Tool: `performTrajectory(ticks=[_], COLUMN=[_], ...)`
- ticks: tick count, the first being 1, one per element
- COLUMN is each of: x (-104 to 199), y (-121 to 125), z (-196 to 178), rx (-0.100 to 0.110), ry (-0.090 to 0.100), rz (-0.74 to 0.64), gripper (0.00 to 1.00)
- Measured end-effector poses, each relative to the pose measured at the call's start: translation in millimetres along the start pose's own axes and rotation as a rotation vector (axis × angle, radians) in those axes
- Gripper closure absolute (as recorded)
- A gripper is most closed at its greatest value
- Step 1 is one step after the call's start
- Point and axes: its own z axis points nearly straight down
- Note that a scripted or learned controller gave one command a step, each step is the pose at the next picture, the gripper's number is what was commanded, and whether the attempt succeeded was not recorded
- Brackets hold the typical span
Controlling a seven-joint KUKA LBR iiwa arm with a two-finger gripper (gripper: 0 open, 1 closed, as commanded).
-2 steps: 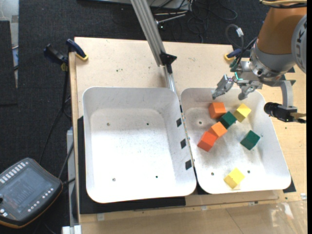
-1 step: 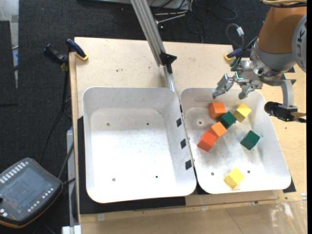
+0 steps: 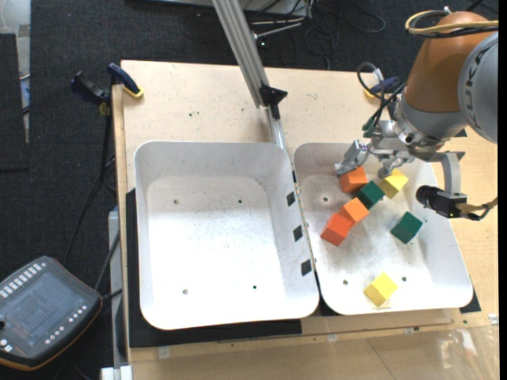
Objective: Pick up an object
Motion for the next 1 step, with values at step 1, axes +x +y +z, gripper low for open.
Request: performTrajectory(ticks=[1], x=[-1.2], y=[-7.7], z=[61.8], rx=[0.001], ry=[0.000], rz=[0.001], gripper=[0.00])
